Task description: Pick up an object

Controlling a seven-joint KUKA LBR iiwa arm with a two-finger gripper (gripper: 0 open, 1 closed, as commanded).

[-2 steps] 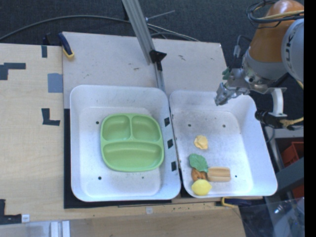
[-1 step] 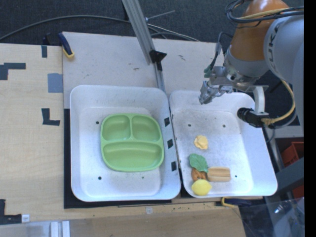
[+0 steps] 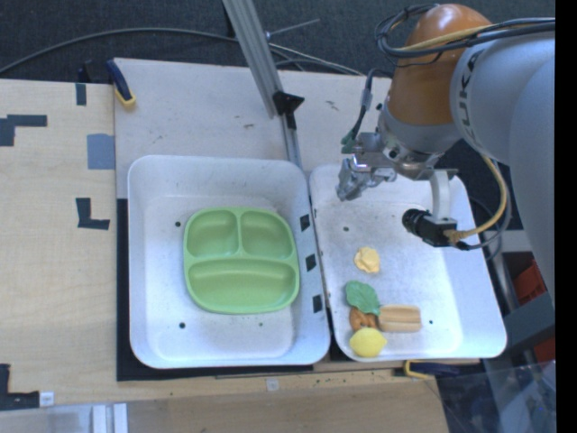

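Your gripper (image 3: 350,186) hangs over the right bin's (image 3: 451,327) far left corner, whether apart or together I cannot tell, well apart from the toy food bunched near the front: yellow piece (image 3: 367,260), green leaf (image 3: 361,294), hot dog (image 3: 399,317), lemon (image 3: 367,342).

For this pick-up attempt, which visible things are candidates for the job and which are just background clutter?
Job:
- two-finger gripper, over the right white bin
- pale yellow crinkled piece
- green leaf-shaped toy
- tan bread-roll-shaped toy
- yellow lemon-shaped toy

Lying about:
- green divided plastic plate in the left white bin
- blue-and-yellow clamp
- metal pole
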